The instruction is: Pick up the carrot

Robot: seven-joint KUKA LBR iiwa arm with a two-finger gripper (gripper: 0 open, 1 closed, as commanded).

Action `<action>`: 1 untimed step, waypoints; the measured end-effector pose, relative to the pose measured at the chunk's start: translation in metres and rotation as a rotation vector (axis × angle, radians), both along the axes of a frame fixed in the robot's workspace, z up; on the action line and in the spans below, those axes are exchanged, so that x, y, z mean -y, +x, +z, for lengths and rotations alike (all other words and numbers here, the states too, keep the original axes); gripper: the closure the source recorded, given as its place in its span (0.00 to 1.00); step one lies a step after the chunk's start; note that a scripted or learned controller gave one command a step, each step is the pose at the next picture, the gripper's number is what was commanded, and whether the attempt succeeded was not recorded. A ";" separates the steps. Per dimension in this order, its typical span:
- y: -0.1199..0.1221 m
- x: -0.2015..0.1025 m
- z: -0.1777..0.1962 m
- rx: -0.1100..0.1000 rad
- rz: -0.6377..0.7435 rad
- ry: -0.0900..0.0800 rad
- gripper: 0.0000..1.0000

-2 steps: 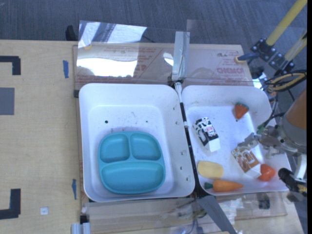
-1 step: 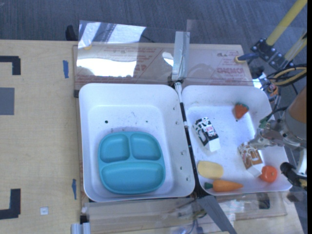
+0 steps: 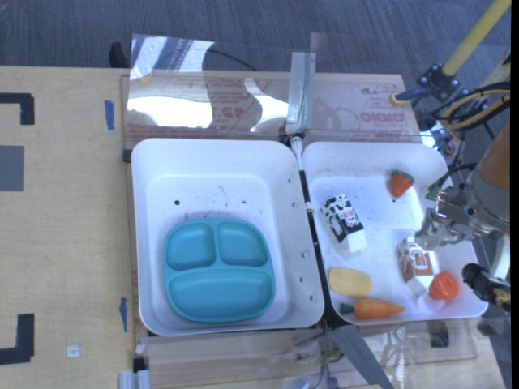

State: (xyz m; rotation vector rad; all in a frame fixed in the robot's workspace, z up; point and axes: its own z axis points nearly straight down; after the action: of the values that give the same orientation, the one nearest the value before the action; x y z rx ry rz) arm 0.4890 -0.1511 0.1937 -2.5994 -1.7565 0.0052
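Note:
The carrot (image 3: 375, 307) is orange with a green stub at its left end. It lies flat along the front edge of the right bin (image 3: 369, 162). My gripper (image 3: 431, 235) hangs at the right side of that bin, above and to the right of the carrot and well apart from it. Its metal tips sit just over a small brown-and-white packet (image 3: 414, 263). Nothing shows between the fingers.
The right bin also holds a yellow lemon-like piece (image 3: 349, 281), a black-and-white carton (image 3: 343, 220), a strawberry (image 3: 400, 182) and an orange tomato-like ball (image 3: 443, 286). A teal divided plate (image 3: 218, 268) sits in the left bin (image 3: 154, 177).

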 end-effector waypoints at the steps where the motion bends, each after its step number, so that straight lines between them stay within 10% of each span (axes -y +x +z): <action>1: 0.100 -0.060 0.006 -0.003 -0.227 -0.003 1.00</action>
State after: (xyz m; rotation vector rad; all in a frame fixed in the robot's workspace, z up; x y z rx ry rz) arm 0.5890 -0.0915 0.1999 -2.7820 -1.4511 0.0118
